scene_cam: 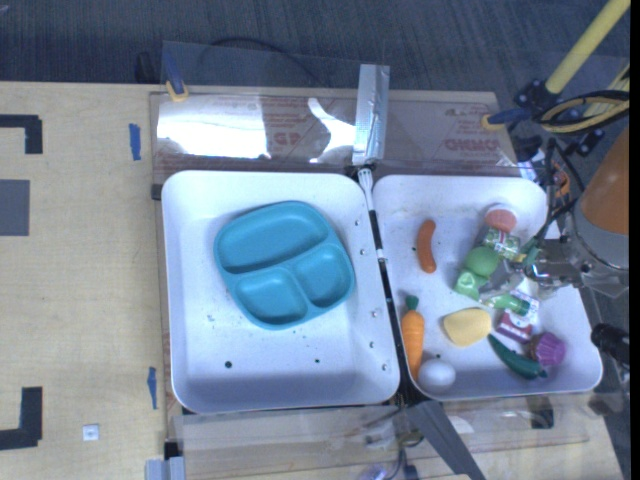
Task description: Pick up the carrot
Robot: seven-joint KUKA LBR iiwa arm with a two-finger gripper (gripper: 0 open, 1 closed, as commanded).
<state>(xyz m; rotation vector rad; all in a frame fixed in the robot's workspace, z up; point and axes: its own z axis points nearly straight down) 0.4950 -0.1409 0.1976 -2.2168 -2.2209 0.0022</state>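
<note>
From the overhead camera I see the two white bins side by side. The left bin (pixel 190 298) holds a blue divided plate (pixel 285 263). The right bin (pixel 400 193) holds the toys. The carrot (pixel 412 335) lies by that bin's left wall, near the front, green top pointing away from me, and a white egg (pixel 436 373) sits just beside its tip. A small orange sausage (pixel 427 245) lies farther back, apart from the carrot. A yellow lemon piece (pixel 467 326) rests to the carrot's right.

My arm comes in from the right, and the gripper (pixel 522 268) hangs over the cluster of green and red toys (pixel 485 258), well apart from the carrot. Whether the claw is apart or together, I cannot tell.
</note>
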